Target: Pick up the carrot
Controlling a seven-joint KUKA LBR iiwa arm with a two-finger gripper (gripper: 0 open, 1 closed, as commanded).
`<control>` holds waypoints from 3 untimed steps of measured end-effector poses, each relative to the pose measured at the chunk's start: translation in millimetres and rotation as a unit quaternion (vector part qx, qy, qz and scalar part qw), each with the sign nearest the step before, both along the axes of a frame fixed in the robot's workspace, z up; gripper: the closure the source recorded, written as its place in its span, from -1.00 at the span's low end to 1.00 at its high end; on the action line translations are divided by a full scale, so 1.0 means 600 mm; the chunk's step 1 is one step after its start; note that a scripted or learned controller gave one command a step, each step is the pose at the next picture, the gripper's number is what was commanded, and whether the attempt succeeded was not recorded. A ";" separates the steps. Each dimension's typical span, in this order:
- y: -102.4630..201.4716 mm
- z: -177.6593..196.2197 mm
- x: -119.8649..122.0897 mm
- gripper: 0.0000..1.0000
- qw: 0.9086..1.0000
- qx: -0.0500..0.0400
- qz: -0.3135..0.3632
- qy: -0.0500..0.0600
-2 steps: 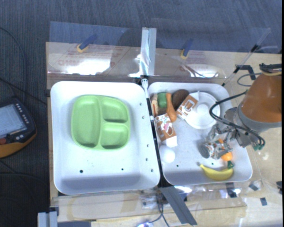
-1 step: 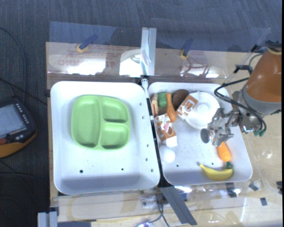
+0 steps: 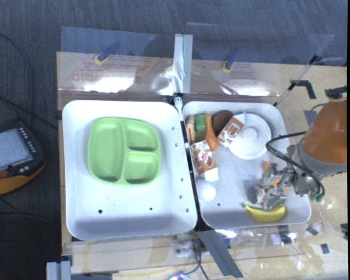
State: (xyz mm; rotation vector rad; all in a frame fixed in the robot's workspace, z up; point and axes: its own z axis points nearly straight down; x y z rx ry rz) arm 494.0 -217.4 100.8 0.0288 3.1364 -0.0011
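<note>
- My gripper (image 3: 272, 192) hangs low in the right bin (image 3: 239, 212), near its 4 o'clock corner, just above the banana (image 3: 266, 213); whether it is clenched or released I cannot tell
- The carrot (image 3: 210, 132) lies well apart at 10 o'clock from me, near the bin's far-left rim
- Between us: white plate (image 3: 249, 136), cartons (image 3: 205, 159)
- Bare floor lies mid-bin
- Left bin (image 3: 81, 214) holds a green tray (image 3: 123, 149)

The gripper (image 3: 270, 192) covers part of the banana (image 3: 266, 213), its finger state too cluttered to tell
</note>
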 end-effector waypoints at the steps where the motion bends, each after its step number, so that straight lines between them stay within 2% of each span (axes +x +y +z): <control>1: 0.172 0.186 -0.012 1.00 0.995 0.001 -0.102 -0.001; 3: 0.172 0.213 -0.010 1.00 0.995 0.000 -0.102 -0.001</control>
